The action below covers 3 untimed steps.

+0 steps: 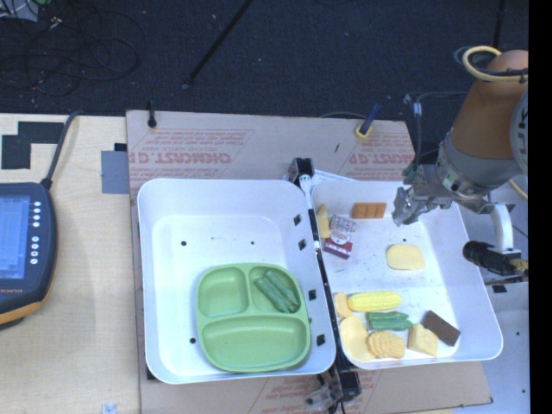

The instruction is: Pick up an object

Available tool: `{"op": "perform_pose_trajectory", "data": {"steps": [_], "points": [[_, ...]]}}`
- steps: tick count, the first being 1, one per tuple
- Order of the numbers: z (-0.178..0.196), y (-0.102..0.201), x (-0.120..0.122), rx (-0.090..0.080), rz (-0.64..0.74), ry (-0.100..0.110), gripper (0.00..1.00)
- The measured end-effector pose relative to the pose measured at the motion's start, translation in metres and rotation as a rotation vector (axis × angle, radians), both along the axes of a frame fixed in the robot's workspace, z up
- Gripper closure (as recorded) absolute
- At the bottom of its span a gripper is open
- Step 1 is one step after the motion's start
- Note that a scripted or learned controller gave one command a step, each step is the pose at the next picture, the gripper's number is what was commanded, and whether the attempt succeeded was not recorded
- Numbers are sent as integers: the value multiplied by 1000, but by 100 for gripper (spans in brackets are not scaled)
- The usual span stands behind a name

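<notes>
The end effector (405, 207) hangs over the top part of the right bin (483, 317). From this view it is hard to tell whether it is open or closed, and nothing can be seen in it.

The closest things are an orange block (369, 210) and a round yellow piece (404, 257). The orange block lies just beside the end effector, toward the left bin (172, 222). Its long side runs across the bin, left to right. The round yellow piece lies near the end effector, toward the front of the bin, and it looks flat.

A small packet (339, 235) sits by the wall between the two bins. A corn cob (373, 301), a green pod (388, 321) and a brown block (441, 327) crowd the front of the right bin, well apart from the end effector.

A green tray (250, 335) with green beans (278, 291) rests in the left bin.

The orange block is probably the easiest pick, needing only a small move sideways and then down.
</notes>
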State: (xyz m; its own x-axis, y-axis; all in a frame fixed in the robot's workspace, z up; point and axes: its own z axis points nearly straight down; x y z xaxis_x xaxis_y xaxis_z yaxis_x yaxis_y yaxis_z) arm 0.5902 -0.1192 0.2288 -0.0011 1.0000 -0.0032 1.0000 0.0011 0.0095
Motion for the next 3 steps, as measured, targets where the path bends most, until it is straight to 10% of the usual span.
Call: {"op": "perform_pose_trajectory", "data": {"steps": [1,2,3], "points": [[-19,-93,53,-1,-3,6,0],[-64,-7,-14,7,0,18,0],[-102,-97,46,-1,-1,4,0]]}}
